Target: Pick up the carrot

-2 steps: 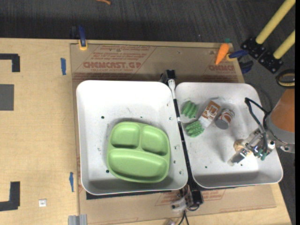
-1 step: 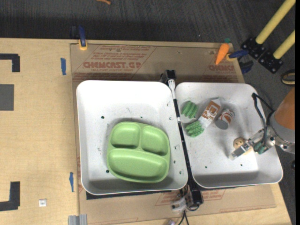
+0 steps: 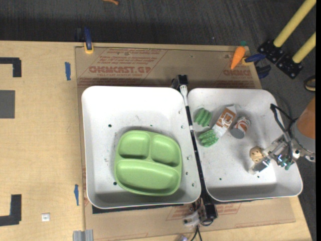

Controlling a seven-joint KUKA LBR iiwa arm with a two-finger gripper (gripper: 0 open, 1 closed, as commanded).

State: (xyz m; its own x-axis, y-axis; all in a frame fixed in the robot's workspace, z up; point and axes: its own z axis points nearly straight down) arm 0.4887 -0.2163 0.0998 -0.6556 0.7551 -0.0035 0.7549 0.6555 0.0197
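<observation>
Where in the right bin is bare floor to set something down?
In the right bin, floor is bare below the green pieces, toward the near rim, and along the far wall. Crowded: the middle by the carton and can, and around the gripper.

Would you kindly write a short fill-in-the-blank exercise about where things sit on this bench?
1. The green divided plate lies in the ____ bin.
2. The carrot lies on the cardboard, ____ both bins.
3. The gripper is over the ____ bin, near a small tan object.
4. The two ridged pieces beside the divider are ____ in colour.

Missing words: left; outside; right; green
</observation>
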